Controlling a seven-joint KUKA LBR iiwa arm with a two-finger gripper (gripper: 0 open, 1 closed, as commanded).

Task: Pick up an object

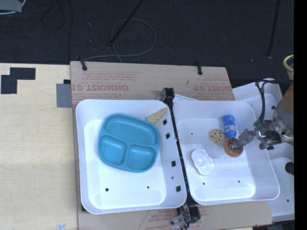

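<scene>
Gripper (pixel 249 139) hangs low over the right white bin (pixel 240 193), near its right wall; whether it is wide or narrow, I cannot tell. Just beside it lie a round brown object (pixel 233 149), a blue bottle (pixel 230 126), a speckled cookie (pixel 217 136) and a white lumpy piece (pixel 202 161). The left white bin (pixel 96 195) bears a blue divided plastic plate (pixel 128 142) and a tan cone (pixel 157 115).

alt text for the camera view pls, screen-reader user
The gripper reaches in from the right over the right bin, beside a small brown round object, a blue bottle, a speckled cookie and a white piece. The left bin holds a blue divided plate.
</scene>
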